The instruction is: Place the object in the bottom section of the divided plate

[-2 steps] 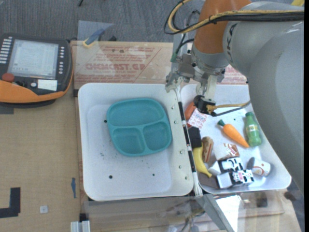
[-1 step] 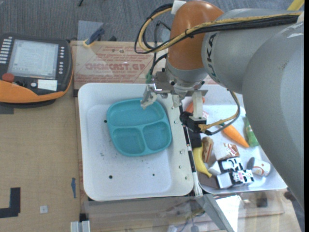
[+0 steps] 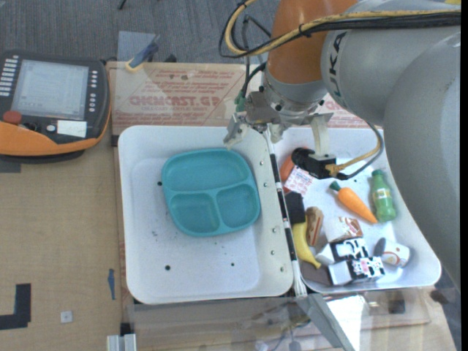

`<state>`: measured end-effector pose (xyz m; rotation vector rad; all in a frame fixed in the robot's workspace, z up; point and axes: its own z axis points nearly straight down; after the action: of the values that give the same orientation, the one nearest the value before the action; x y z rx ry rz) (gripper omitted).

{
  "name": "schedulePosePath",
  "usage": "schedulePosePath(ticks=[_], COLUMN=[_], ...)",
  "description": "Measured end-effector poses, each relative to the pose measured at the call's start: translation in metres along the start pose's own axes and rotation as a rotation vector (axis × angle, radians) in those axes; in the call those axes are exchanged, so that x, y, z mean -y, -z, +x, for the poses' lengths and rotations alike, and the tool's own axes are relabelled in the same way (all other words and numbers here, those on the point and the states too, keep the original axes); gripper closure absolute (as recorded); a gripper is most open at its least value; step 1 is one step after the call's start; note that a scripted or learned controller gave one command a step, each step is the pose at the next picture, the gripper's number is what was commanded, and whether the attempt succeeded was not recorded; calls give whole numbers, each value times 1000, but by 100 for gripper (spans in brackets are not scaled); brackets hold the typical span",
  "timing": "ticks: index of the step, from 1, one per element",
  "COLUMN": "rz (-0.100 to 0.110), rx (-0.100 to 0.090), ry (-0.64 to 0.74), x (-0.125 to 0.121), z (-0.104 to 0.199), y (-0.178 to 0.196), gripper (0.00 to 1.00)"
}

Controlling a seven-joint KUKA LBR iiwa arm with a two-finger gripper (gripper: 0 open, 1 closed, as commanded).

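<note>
While the grey arm (image 3: 387, 57) reaches in from 3 o'clock, its pincer (image 3: 254, 126) sits at the 12 o'clock end of the wall between the two bins, just above the rims. Can't tell whether the pincer is open or closed from this angle, and nothing is seen gripped in it.

The teal divided plate (image 3: 208, 174) lies flat in the left bin (image 3: 146, 269), approx. centre, a bit twd 12 o'clock. It has one big section on its 12 o'clock side and two smaller ones on its 6 o'clock side; all three show bare teal.

Loose items all lie in the right bin (image 3: 418, 248), w/ none touching the plate:
- carrot (image 3: 355, 202) near centre, w/ the green bottle (image 3: 381, 194) just beside it at 3 o'clock
- red-and-white packet (image 3: 296, 180) and black block (image 3: 295, 207) along the bin's 9 o'clock wall
- banana (image 3: 302, 243) below those, twd 6 o'clock
- black-and-white pieces (image 3: 355, 258) at the 6 o'clock end

On the tabletop (image 3: 58, 225) an orange teach pendant (image 3: 51, 104) rests at 10 o'clock, well apart from the bins.
</note>
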<state>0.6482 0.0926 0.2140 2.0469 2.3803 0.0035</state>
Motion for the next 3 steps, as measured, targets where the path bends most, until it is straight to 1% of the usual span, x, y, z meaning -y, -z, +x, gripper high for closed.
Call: schedulePosePath(ticks=[1, 2, 3], rz=[5, 2, 2], rx=[-1, -1, 0], ry=[46, 40, -6], x=[58, 57, 10], z=[69, 67, 29], y=[-23, -13, -55], gripper=[0, 100, 100])
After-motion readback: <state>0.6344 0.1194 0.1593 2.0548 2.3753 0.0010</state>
